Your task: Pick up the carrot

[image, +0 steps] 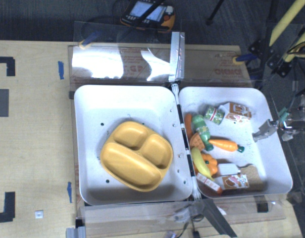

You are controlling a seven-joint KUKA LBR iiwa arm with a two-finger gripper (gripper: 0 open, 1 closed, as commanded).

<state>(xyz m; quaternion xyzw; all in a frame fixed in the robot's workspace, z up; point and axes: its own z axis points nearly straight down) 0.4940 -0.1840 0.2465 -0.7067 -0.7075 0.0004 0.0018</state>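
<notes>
The carrot (223, 145), orange with a green tip pointing right, lies on its side in the middle of the right bin (271, 157) among other toy foods. A second orange, carrot-like piece (188, 122) lies along that bin's left wall. My gripper (266, 131) hangs over the right side of the right bin, about a hand's width to the right of the carrot and slightly above it in the view. It is small and partly cut off at the frame edge. Nothing is seen in it.
Around the carrot lie a green can (213, 115), a brown carton (239, 112), a banana (201, 162), an orange piece (210, 162), a bread slice (251, 173) and a small carton (234, 181). The left bin (88, 113) holds a yellow divided plate (136, 155).
</notes>
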